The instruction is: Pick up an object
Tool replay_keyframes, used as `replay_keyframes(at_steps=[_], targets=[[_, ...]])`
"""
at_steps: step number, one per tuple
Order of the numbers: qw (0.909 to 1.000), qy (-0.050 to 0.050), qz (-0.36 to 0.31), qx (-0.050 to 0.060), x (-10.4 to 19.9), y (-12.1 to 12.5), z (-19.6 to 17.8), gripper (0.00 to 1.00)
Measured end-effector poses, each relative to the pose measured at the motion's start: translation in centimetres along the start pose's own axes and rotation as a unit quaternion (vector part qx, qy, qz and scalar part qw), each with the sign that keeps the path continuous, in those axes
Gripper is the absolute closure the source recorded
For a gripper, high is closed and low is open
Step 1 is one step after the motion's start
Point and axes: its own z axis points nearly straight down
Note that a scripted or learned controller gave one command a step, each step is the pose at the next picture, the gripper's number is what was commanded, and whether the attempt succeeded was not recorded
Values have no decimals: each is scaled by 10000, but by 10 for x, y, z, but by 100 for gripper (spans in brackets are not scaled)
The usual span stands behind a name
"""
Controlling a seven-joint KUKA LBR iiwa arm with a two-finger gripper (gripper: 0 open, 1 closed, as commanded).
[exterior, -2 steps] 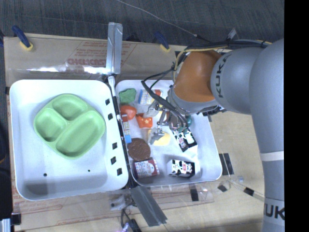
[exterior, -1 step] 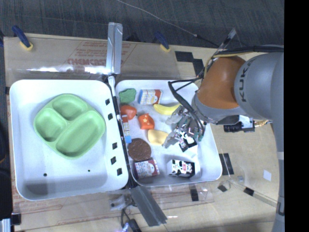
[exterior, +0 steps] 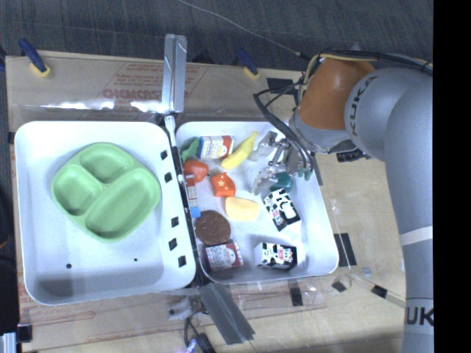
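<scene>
Objects crowd the right bin (exterior: 324, 252) at frame centre: a banana (exterior: 240, 153), a tomato (exterior: 196, 171), a brown cookie (exterior: 213, 227), two cow-print cartons (exterior: 282, 209). The hand (exterior: 278, 169) hangs over the bin's upper right, partly blurred against the clutter; its grip cannot be told. A green divided plate (exterior: 107, 190) lies in the left bin (exterior: 29, 271).

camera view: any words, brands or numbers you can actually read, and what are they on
"KUKA", running down the grey arm below its orange band.
"KU", the start of a second logo cut off at the frame's bottom, low on the arm.
Red print on the clear sheet behind the bins: too blurred to read.
Labels on the can, the red packet and the two cow-print cartons: too small to read.
</scene>
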Motion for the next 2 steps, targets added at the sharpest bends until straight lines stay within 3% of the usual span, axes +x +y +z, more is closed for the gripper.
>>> replay_keyframes(at_steps=[1,2], targets=[[9983,-6,575,-3,67,-18,-1,0],[9898,-48,1421,-19,141,-33,-3,0]])
